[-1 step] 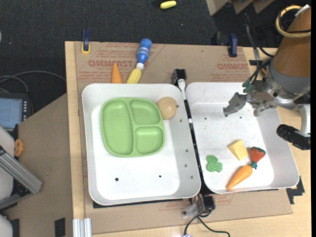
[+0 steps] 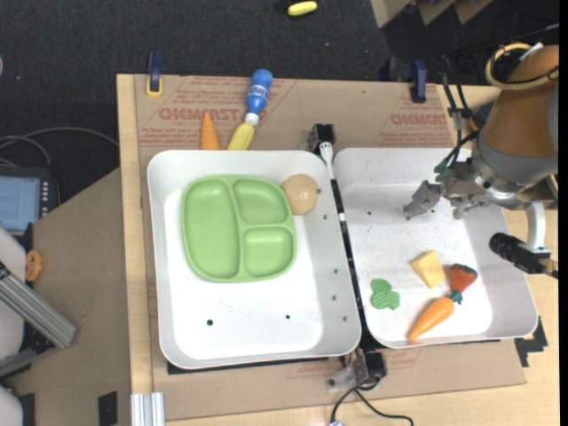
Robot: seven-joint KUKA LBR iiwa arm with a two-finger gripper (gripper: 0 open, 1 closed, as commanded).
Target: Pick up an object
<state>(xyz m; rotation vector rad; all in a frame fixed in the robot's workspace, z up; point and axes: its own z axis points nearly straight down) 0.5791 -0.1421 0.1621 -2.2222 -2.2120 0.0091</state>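
Observation:
The right bin (image 2: 390,176) holds a yellow wedge (image 2: 429,269), a red strawberry (image 2: 461,278), an orange carrot (image 2: 432,318) and a small green piece (image 2: 384,295), all near its front. My gripper (image 2: 441,204) hovers over the bin's back half, up and slightly left of the wedge and apart from every object. Its two grey fingers (image 2: 418,206) stand open with nothing between them.
In the left bin (image 2: 248,327) lie a green divided plate (image 2: 238,227) and a tan ball (image 2: 301,193). Behind the bins, on the bench, are a blue bottle (image 2: 258,91), a second orange carrot (image 2: 209,133) and a yellow corn piece (image 2: 241,136).

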